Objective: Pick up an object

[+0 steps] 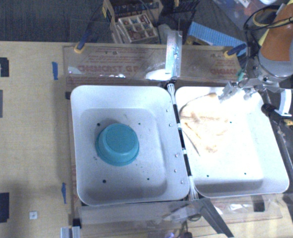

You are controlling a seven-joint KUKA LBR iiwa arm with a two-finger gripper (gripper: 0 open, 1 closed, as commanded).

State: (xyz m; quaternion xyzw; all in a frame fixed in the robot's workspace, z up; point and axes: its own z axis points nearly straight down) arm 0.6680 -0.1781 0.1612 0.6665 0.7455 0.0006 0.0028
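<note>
A teal-blue bowl (117, 144) lies upside down in the left white bin (82, 108), a little left of the bin's middle. My gripper (238, 92) hangs over the far edge of the right white bin (265, 182), well away from the bowl. Its two fingers stand apart, open, with nothing between them. The grey arm with its orange band (278, 33) comes in from the upper right.
The floor of the right bin carries brownish smears (206, 125). A metal divider (179, 133) runs between the bins. A clear plastic wall (121, 66) stands behind both bins, with boxes and cables beyond it. Tan bench surface (22, 148) lies to the left.
</note>
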